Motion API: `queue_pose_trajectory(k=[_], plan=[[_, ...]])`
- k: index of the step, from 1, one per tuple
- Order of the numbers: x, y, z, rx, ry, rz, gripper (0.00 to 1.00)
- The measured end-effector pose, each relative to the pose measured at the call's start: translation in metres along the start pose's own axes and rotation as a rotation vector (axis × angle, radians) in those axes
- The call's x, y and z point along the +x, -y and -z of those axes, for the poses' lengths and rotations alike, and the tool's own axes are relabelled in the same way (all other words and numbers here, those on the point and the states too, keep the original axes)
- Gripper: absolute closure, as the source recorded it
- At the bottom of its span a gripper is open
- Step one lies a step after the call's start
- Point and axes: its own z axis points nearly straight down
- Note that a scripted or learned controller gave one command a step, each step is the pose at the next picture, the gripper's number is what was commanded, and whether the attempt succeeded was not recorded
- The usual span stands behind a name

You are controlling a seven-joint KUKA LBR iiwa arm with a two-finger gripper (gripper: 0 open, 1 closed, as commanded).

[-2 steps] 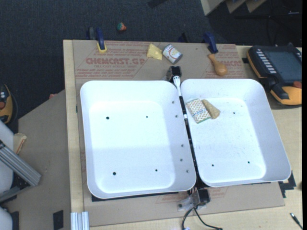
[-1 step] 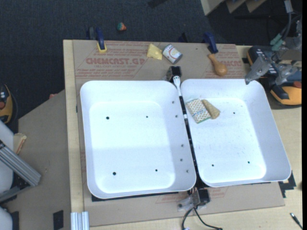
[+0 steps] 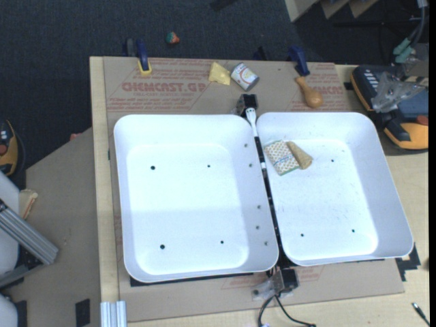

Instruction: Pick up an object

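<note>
A small patterned square pad [image 3: 280, 157] lies in the right bin [image 3: 354, 182] near its upper left corner. A tan cone-shaped piece [image 3: 300, 154] rests against the pad's right side. The left bin [image 3: 136, 182] sits beside it, the two rims touching along the middle.
On the bench behind the bins lie a yellow wedge [image 3: 219, 74], a small white box [image 3: 244, 76] and a tan wooden-handled tool [image 3: 308, 92]. Blue clamps [image 3: 142, 56] hold the board's far edge. Equipment [image 3: 392, 94] crowds the far right.
</note>
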Motion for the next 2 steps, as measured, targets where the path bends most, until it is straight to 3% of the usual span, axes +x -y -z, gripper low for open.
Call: queue_pose_trajectory(k=[1,2], plan=[[-0.080,0.044,0.007,0.006,0.001,-0.011,1.00],[-0.018,0.072,-0.105,0.020,-0.008,0.003,1.00]])
